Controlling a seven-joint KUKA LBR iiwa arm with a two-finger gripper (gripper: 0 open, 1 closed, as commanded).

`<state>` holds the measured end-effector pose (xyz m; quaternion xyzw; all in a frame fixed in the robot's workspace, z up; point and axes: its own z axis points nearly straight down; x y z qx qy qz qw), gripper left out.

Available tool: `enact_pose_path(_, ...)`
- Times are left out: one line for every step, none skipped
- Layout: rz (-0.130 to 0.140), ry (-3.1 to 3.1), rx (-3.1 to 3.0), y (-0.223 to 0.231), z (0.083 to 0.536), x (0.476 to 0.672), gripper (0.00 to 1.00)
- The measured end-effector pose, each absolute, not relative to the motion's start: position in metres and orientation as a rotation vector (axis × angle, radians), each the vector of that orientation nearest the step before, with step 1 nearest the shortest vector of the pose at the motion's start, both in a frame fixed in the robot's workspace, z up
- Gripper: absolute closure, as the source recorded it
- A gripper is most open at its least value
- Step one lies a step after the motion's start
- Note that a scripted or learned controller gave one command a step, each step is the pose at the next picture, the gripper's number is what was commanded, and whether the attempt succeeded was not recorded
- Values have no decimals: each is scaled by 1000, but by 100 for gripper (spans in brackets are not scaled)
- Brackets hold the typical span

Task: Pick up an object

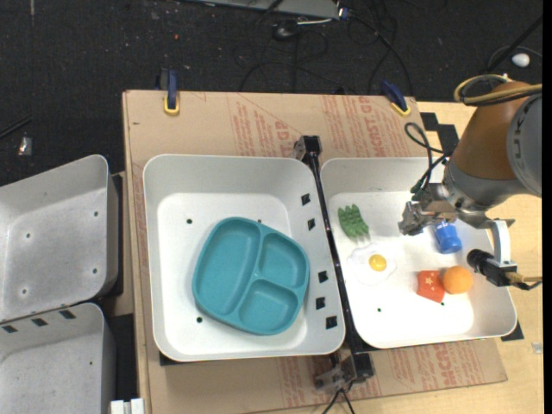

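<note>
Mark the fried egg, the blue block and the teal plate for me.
fried egg (377, 263): camera view, on its yolk.
blue block (448, 237): camera view, on its top face.
teal plate (250, 275): camera view, on its central divider.

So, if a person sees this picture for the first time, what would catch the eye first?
Probably the big teal plate with compartments, lying alone in the left bin. Next, the grey and orange arm coming from the right, with its gripper over the right bin. There lie small bright toys: a blue block, an orange ball, a red piece, a fried egg and a green piece.
</note>
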<state>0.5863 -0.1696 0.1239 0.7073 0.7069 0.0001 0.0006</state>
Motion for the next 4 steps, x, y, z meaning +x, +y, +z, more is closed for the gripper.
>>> enact_pose_path(4, 2219, 2215, -170, 188, 586, 100)
enact_pose_path(5, 2220, 2215, -170, 242, 588, 100)
enact_pose_path(2, 2230, 2214, -117, 230, 598, 100)
enact_pose_path(0, 2231, 2214, -63, 224, 599, 100)
